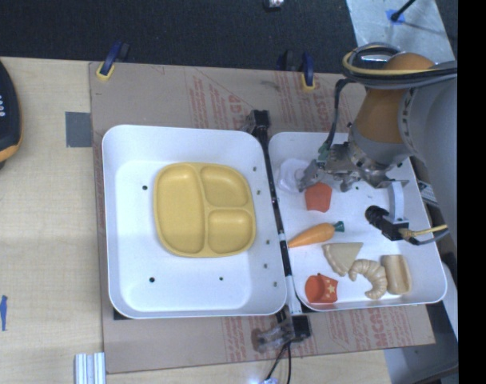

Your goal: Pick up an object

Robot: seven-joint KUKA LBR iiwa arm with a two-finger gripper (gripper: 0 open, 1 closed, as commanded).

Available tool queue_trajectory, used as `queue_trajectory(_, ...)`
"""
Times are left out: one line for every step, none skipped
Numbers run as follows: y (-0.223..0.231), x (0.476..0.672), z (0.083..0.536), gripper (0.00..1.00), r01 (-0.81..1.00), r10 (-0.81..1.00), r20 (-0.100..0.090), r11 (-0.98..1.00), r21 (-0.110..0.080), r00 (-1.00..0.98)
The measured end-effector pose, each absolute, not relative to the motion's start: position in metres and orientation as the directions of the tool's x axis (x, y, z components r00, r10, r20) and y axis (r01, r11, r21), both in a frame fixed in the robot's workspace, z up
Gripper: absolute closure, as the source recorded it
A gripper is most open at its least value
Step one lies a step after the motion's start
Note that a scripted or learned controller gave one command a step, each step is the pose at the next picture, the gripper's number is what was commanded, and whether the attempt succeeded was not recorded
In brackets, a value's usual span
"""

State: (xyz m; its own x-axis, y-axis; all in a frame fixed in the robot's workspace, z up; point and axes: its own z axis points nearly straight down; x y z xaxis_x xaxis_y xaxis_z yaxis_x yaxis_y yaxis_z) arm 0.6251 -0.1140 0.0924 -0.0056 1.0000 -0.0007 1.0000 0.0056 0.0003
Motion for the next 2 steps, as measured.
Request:
queue_trajectory(-0.097,0.616,0.092,0.0,1.0,1.0,0.0,0.006,-0.006,-0.006)
queue_trajectory(-0.098,0.616,0.102,1.0,1.0,1.0,0.0,0.009,-0.007,-0.009)
